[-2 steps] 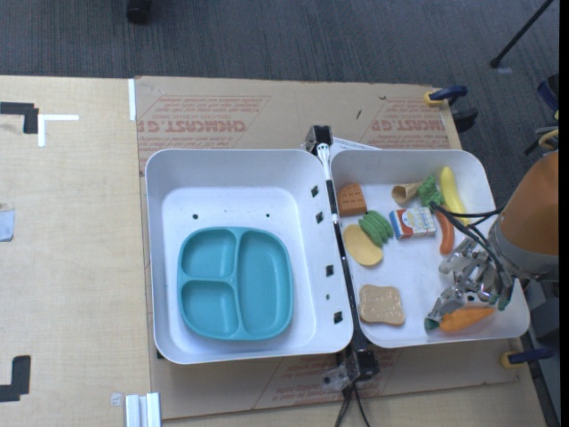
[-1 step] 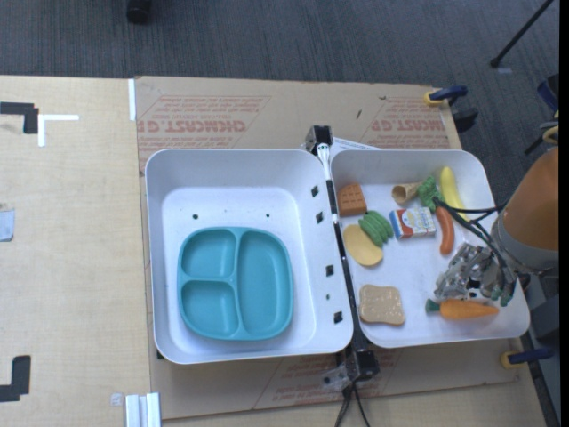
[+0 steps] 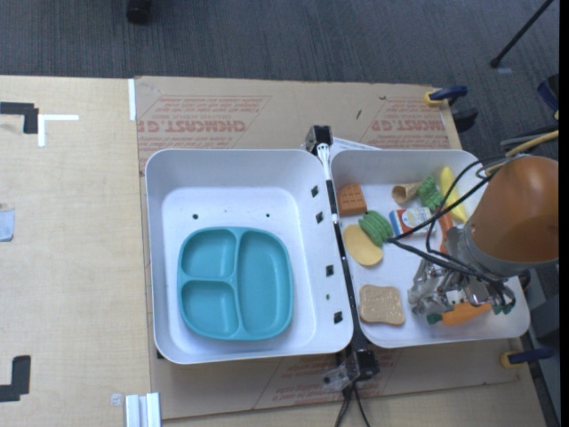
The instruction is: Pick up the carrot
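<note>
Carrot at the near right corner of the right bin, gripper over it

Carrot (image 3: pixel 464 312) lies orange against the near wall of the right bin (image 3: pixel 498 332), close to that bin's near right corner. The gripper (image 3: pixel 437 297) is low over the same spot, its metal parts crowding the carrot's left end; whether the fingers are spread or closed, and whether anything sits between them, cannot be told through the cables and hardware. The arm's orange band (image 3: pixel 524 208) hangs over the bin's right edge.

A slice of bread (image 3: pixel 382 304) lies near the bin's near left corner, just left of the gripper. Toward the left wall sit a yellow chip-shaped piece (image 3: pixel 364 245), a green leafy piece (image 3: pixel 374 227) and a brown waffle block (image 3: pixel 351 199). Toward the far wall lies a small cone (image 3: pixel 406 191).

The left bin (image 3: pixel 169 176) carries a teal divided plate (image 3: pixel 236 284) near its middle.
</note>
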{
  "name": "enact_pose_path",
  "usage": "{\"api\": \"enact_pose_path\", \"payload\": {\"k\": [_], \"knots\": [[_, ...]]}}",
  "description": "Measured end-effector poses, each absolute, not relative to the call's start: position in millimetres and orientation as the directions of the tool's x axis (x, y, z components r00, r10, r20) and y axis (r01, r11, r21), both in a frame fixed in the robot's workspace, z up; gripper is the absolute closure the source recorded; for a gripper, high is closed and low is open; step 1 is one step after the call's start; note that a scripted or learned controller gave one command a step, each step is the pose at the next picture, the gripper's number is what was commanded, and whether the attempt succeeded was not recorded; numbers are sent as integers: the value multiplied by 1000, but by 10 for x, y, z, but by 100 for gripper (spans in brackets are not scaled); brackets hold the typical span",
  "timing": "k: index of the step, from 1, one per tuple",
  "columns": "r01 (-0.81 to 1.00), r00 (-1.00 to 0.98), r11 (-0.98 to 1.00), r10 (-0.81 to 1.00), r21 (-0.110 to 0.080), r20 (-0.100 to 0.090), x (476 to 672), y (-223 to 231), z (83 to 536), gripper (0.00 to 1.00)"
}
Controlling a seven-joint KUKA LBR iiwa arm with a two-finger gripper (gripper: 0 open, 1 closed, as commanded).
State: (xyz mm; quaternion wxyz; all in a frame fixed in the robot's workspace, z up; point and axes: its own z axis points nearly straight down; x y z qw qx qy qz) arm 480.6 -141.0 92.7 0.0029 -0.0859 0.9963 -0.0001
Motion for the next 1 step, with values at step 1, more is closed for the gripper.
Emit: {"api": "enact_pose_path", "payload": {"k": [1], "knots": [[-382,-924,924,-382,-3,-8,5014,-2101,940,100]]}}
